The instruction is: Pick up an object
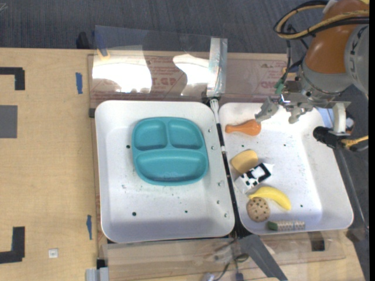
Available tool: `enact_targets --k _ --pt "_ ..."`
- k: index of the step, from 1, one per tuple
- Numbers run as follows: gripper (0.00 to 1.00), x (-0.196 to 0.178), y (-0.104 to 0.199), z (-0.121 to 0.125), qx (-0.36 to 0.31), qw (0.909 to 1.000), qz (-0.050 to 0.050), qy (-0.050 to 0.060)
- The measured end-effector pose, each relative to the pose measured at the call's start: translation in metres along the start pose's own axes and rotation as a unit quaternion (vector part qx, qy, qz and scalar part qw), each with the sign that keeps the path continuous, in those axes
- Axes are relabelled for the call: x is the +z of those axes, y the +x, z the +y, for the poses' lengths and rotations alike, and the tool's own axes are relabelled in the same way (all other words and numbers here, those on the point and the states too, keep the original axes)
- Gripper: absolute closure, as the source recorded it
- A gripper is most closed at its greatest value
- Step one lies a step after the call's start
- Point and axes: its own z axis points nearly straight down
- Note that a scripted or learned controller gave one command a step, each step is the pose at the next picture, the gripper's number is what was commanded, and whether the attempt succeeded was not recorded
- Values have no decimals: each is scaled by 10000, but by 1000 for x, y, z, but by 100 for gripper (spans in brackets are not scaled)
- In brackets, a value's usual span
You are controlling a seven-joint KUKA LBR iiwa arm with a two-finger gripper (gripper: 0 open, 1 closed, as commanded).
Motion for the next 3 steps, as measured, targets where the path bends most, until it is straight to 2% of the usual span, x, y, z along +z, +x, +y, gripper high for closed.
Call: enact_targets --k 1,2,3 --pt "0 65 16 25 -248 9997 6 40" --pt "0 101 17 34 -497 9987 -3 -83" --pt "100 85 16 37 -492 9987 -22 -147"
